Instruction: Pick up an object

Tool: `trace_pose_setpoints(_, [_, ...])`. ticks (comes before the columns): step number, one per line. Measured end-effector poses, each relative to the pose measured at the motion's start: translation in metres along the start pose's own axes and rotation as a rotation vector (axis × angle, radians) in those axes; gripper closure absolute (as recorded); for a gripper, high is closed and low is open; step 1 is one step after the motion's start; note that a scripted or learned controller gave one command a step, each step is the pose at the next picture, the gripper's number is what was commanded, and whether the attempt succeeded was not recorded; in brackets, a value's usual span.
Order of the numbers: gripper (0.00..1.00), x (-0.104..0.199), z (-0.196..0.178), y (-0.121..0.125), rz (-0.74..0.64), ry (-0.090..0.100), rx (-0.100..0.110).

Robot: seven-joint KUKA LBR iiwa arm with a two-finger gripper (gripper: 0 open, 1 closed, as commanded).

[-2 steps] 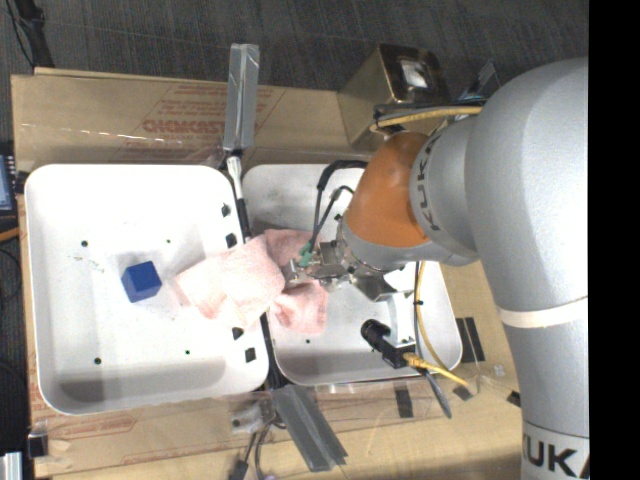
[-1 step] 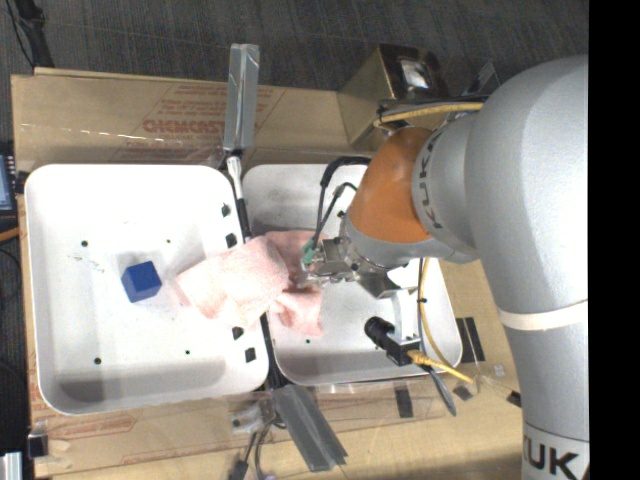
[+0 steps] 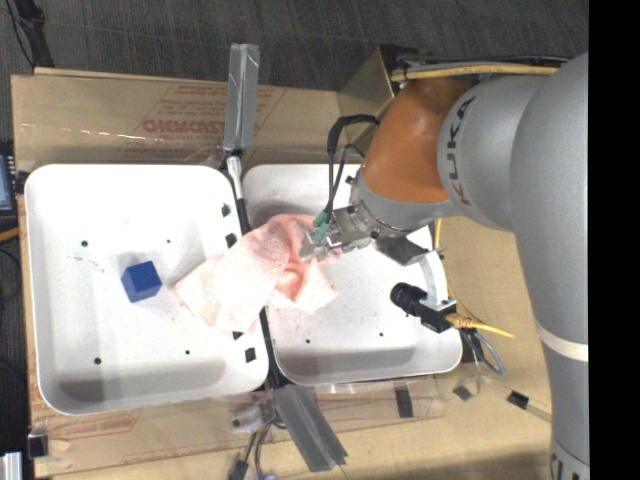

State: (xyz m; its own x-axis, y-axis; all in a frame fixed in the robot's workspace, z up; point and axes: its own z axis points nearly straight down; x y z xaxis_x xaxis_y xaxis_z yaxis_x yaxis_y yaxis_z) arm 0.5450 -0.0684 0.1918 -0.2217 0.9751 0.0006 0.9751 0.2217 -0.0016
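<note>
Cloth (image 3: 258, 273), pale pink and white and crumpled, lay draped over the divider where the two white bins met, partly in the left bin (image 3: 60, 268) and partly in the right bin (image 3: 350, 343). Its long axis ran at a slant, from a lower end in the left bin up toward a pinker, bunched end in the right bin, pointing at the gripper (image 3: 325, 236). That gripper sat at the cloth's upper right edge, touching or just above the bunched fabric; whether its fingers were spread or closed could not be told, as the wrist hid them. The grey arm (image 3: 520, 138), with its orange band (image 3: 410, 153), came in from the side away from the cloth's lower end and covered the upper part of the right bin. A small blue cube (image 3: 142, 280) sat in the left bin, well apart from the cloth's lower end. Both bins rested on brown cardboard (image 3: 120, 108) printed with red lettering, above the cloth. Beyond the cardboard lay dark ribbed flooring (image 3: 300, 8). A grey metal bar (image 3: 240, 98) ran up from the divider above the cloth.
</note>
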Motion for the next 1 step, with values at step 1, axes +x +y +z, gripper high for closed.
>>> trace_pose_setpoints(1, [0.00,-0.0004,0.0000,-0.0001,0.001,0.000,0.000])
